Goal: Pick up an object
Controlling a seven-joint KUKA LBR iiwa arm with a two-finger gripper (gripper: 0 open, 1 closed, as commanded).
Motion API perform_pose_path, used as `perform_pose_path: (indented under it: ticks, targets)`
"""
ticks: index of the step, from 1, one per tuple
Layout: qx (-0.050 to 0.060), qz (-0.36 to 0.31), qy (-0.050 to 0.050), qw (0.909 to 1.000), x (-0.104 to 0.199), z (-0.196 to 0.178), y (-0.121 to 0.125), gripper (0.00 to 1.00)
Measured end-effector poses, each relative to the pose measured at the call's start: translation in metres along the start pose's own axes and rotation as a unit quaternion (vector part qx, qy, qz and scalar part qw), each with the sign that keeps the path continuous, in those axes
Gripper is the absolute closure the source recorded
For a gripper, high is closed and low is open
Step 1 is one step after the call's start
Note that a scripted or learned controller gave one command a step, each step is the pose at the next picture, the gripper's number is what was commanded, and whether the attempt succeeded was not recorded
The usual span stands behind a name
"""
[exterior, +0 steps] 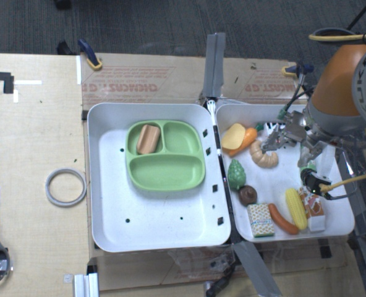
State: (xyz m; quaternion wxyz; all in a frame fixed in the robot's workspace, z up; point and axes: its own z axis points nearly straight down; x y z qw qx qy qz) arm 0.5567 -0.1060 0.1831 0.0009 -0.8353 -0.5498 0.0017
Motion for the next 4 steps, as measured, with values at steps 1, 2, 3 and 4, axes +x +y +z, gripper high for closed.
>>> perform_pose_path:
  ticks: [1,2,3,4]
  targets:
    - [-0.001,-0.054,0.000,0.9985,0.044,0.082,0.084,0.00]
    - [-0.002,-0.229,0.000,0.9735,0.034,0.090,0.070,0.00]
    - [-0.002,-0.227,0.000,0.9738,0.033,0.081,0.070,1.00]
    - [-0.002,-0.131,0.000,0.9914,0.085,-0.009,0.070,1.00]
